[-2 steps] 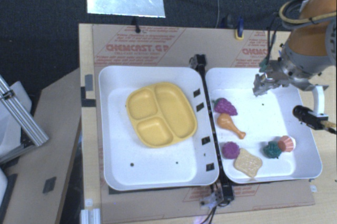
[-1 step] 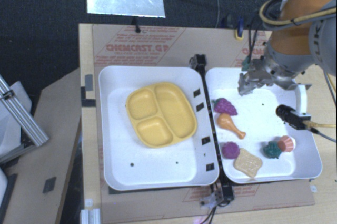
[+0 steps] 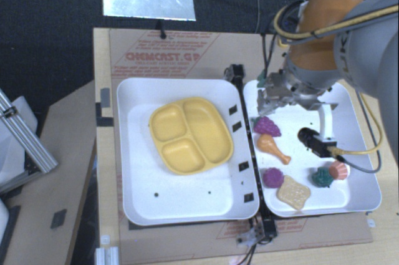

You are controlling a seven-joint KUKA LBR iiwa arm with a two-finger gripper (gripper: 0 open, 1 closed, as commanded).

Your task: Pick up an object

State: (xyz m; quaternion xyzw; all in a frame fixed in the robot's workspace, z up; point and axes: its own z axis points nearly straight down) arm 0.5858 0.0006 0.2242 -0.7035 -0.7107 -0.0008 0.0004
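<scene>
My gripper (image 3: 267, 109) hangs over the back left corner of the right bin (image 3: 368, 195), just above a purple bunch of grapes (image 3: 267, 126). Nothing shows between gripper and grapes that tells of a hold. In front of the grapes lies an orange-tan drumstick (image 3: 273, 148). Nearer the front sit a small purple piece (image 3: 272, 178) and a tan slice of bread (image 3: 293, 192). A green piece (image 3: 322, 177) and a pink-orange piece (image 3: 339, 170) lie side by side at the right.
The left bin (image 3: 134, 195) holds a yellow divided plate (image 3: 189, 134). A black-clipped divider (image 3: 244, 133) runs between the two bins. The grey arm with its orange band (image 3: 324, 20) and yellow cable reaches over the right bin's back.
</scene>
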